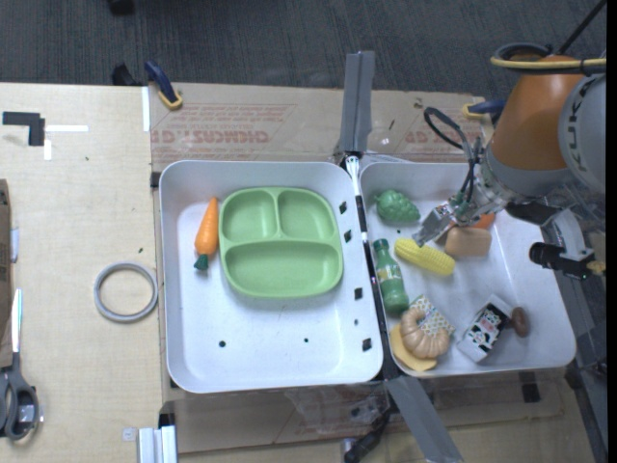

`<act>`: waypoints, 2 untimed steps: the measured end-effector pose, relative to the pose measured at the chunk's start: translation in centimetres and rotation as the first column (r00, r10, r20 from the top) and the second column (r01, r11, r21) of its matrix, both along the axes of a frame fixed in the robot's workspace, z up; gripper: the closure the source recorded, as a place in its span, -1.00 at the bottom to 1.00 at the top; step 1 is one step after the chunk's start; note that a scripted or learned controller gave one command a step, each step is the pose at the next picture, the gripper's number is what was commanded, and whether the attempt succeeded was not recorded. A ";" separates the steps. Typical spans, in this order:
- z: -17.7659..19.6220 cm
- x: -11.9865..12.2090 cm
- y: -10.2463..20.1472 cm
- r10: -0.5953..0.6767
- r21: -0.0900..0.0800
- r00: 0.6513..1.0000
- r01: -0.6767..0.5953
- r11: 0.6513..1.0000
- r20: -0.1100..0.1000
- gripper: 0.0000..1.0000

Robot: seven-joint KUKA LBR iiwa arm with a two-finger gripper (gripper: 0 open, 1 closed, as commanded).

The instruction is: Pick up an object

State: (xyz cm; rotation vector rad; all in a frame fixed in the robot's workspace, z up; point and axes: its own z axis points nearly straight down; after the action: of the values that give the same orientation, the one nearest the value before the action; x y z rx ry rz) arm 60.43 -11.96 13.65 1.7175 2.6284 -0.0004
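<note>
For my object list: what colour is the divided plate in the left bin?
Light green; the divided plate shows clearly in the camera view.

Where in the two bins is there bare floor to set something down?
Left bin: a wide bare strip along the near wall, in front of the green divided plate; the carrot fills the left side. Right bin: crowded with the corn, green bottle, croissant and milk carton; only the far corners stay bare.

Pale wooden surface (77,210) bearing two white bins.
Beside the left bin (183,355) and right bin (549,345) lie a tape ring (125,290) and scissors (17,394).
</note>
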 end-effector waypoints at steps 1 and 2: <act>-4.5 -4.3 1.1 -0.080 0.001 0.997 0.080 0.997 -0.002 -1.00; -3.6 -4.3 1.0 -0.084 0.001 0.996 0.084 0.996 -0.002 1.00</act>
State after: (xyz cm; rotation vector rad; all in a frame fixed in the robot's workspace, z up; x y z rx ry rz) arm 56.17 -11.00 10.07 1.8274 2.5556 -0.0007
